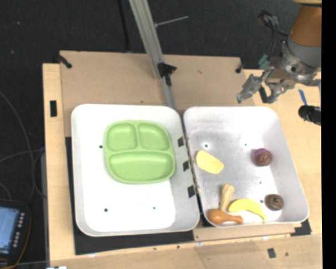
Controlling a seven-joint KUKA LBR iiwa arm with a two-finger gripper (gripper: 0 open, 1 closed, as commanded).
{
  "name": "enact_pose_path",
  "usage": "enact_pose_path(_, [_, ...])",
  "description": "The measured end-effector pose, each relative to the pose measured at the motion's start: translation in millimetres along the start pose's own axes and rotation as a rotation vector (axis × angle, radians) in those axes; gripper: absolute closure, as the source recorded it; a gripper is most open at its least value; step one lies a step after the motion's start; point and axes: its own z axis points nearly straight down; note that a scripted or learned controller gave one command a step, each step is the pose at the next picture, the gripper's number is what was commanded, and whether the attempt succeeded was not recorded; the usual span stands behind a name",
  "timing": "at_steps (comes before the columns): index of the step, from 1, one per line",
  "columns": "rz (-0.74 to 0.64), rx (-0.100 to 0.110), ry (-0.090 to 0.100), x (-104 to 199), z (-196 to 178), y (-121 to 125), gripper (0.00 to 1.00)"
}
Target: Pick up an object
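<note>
The right bin holds several small items: a flat yellow piece near its left wall, a dark purple ball toward the right, a brown round piece at the front right, a banana, a tan stick-shaped piece and an orange-brown piece at the front edge. My gripper hangs above the bin's far right corner, well clear of every item. Its two fingers are spread apart with nothing between them.
The left bin carries a green divided plate. A slanted metal pole rises behind the seam between the bins. A tablet screen lies at the lower left, off the bench.
</note>
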Motion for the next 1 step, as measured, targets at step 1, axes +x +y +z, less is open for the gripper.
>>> enact_pose_path(1, [-0.001,0.0,-0.001,-0.3,0.0,-0.1,0.0])
